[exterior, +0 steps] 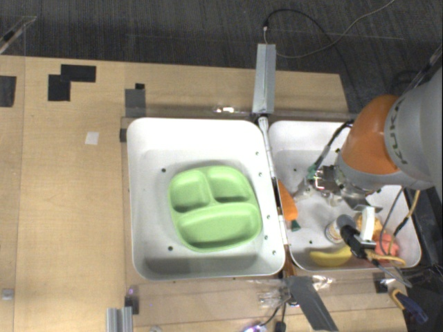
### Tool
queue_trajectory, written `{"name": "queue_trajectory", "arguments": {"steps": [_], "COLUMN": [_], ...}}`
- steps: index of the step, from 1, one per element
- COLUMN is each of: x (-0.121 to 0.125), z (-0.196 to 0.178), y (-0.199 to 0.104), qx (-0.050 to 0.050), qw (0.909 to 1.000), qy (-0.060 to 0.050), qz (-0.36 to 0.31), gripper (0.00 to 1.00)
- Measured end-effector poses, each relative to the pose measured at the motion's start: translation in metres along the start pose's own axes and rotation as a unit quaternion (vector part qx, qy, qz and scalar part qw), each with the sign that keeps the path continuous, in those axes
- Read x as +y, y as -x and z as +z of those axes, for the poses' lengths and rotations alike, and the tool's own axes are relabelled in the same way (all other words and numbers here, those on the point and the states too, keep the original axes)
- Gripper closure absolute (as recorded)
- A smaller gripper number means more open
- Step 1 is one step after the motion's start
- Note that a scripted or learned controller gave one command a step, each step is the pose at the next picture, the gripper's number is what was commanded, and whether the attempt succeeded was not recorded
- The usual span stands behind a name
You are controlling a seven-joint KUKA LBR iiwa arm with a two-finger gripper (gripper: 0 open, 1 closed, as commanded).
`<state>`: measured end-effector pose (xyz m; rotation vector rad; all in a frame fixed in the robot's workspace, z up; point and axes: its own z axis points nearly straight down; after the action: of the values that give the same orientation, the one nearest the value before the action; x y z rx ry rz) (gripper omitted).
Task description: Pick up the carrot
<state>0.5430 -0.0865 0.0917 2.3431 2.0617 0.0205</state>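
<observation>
Two bins: side by side, centre of frame.
Carrot: right bin, left wall.
Gripper: near carrot; open-or-closed state cannot be told.
Banana: right bin, lower edge.

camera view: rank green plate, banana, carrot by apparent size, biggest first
1. green plate, largest by far, in the left bin.
2. banana, at the right bin's near edge.
3. carrot, against the right bin's left wall; it looks slightly smaller than the banana, though the margin is small.
</observation>
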Motion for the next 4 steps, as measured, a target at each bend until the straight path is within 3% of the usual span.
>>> {"name": "queue_trajectory", "arguments": {"steps": [1,2,3,4], "x": [-0.038,-0.054,-0.053,-0.052], "z": [-0.095,-0.095,-0.052,-0.009], "y": [-0.085,-0.040,0.012,0.016], "qx": [0.003,0.004,0.005,0.000], "qw": [0.9993,0.9823,0.9686,0.9520], "qy": [-0.009,-0.009,-0.010,-0.006], "qz": [-0.037,-0.187,-0.248,-0.306], "gripper": [0.00,0.00,0.00,0.00]}}
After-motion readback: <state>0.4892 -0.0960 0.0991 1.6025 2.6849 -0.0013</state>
